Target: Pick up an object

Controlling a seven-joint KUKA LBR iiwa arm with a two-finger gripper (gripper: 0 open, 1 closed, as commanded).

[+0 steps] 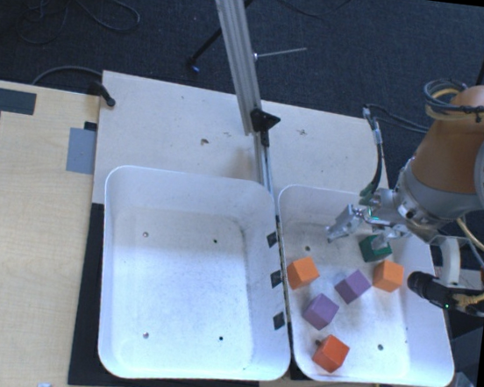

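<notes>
Two white bins [169,360] sit on my bench [15,238]; dark floor lies beyond. My claw [363,224] hangs over the right bin's green block [375,247]; its grip I cannot tell.

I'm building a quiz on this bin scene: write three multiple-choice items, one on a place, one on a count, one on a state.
1. Which bin holds the blocks?
A. the left bin
B. the right bin
C. both bins

2. How many purple blocks are there?
A. one
B. two
C. four

3. Where is the pincer?
A. over the right bin, by the green block
B. over the left bin
C. off the bench

Answers:
1 B, every block lies in the right bin.
2 B, one purple block and another purple block lie side by side.
3 A, the pincer hangs beside the green block.
</notes>
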